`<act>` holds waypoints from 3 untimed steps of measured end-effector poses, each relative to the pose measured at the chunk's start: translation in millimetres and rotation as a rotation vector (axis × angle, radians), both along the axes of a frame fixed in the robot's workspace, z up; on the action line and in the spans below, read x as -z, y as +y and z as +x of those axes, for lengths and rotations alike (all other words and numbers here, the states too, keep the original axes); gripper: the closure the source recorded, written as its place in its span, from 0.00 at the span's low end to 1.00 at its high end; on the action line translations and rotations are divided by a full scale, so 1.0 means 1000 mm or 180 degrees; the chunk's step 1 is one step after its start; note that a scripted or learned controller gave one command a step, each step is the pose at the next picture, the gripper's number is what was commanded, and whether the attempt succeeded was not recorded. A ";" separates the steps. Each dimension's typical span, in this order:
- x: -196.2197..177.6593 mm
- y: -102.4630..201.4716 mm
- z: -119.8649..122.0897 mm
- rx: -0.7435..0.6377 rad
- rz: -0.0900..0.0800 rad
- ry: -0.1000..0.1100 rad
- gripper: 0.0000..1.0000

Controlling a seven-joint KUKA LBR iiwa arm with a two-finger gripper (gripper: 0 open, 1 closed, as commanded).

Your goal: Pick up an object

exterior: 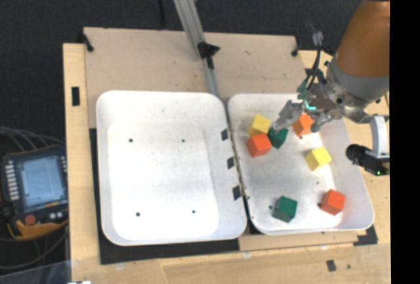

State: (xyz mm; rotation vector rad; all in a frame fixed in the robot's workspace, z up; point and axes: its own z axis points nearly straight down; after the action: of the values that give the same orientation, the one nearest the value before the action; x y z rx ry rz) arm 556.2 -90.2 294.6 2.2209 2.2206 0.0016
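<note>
The gripper (296,120) hangs low over the far part of the right bin (357,207), at the end of the grey arm (364,46) with its orange band that comes in from the right. Whether it is spread or pressed together cannot be told, for the wrist and its cables cover much of it. An orange cube (303,124) sits right at the tip, partly hidden by the gripper, and from this angle it cannot be made out whether the cube is pinched or merely lies beneath it. Just to the left of the tip lies a dark green block (279,138), touching or nearly touching the gripper's lower edge. Beside that, further left, an orange cube near the divider (259,143) rests close to the bin's left wall, with a yellow cube (260,124) just behind it. Nearer the front and to the right of the gripper lies a second yellow cube (318,158), well apart from the cluster. Along the bin's near side sit a green cube (285,208) and, toward the right corner, another orange cube at the front (333,201). The left bin (108,164) stands alongside, its white floor speckled. A grey metal post (187,10) slants up from between the two bins.
</note>
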 end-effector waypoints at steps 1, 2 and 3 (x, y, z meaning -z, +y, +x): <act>0.047 -0.006 -0.008 0.0004 -0.0006 0.0013 0.00; 0.097 -0.012 0.001 0.0006 -0.0005 0.0016 0.00; 0.148 -0.024 0.002 0.0007 -0.0005 0.0019 0.00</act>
State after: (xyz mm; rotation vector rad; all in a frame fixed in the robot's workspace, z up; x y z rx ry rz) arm 558.1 -113.7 146.6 2.2256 2.2204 -0.0068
